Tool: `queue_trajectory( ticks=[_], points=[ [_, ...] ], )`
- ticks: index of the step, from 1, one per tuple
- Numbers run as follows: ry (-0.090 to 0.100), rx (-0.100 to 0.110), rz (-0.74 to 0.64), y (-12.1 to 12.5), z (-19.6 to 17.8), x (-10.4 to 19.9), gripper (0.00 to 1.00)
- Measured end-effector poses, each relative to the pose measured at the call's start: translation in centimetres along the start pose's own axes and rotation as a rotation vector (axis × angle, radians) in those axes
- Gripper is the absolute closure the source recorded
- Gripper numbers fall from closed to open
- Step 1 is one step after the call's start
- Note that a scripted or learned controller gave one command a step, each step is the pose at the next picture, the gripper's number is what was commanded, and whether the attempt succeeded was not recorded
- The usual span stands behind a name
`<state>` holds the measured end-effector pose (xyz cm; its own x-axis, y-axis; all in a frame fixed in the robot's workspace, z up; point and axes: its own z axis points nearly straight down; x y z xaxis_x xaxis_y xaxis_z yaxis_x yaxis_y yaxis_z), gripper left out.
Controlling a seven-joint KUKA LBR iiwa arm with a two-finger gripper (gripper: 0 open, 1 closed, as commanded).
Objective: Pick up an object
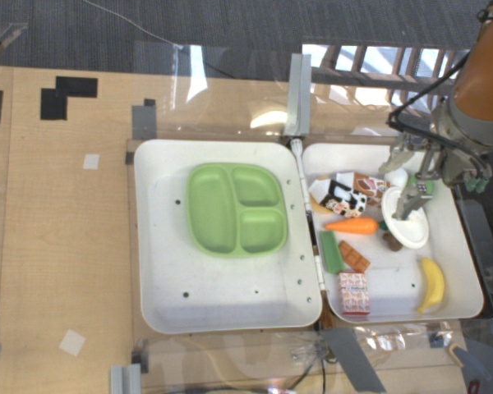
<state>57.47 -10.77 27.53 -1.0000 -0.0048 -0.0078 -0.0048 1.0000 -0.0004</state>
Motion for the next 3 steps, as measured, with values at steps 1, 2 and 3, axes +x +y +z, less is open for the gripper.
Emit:
queue_trajectory(
  ticks=[1, 2, 3],
  points=[
    [-0.005, 0.001, 0.011, -2.2, 17.1, 4.9, 0.0],
    [-0.011, 0.002, 0.112, 1.9, 18.3, 3.4, 0.0],
    [-0.015, -0.002, 0.242, 1.7, 18.4, 4.5, 0.0]
  ],
)
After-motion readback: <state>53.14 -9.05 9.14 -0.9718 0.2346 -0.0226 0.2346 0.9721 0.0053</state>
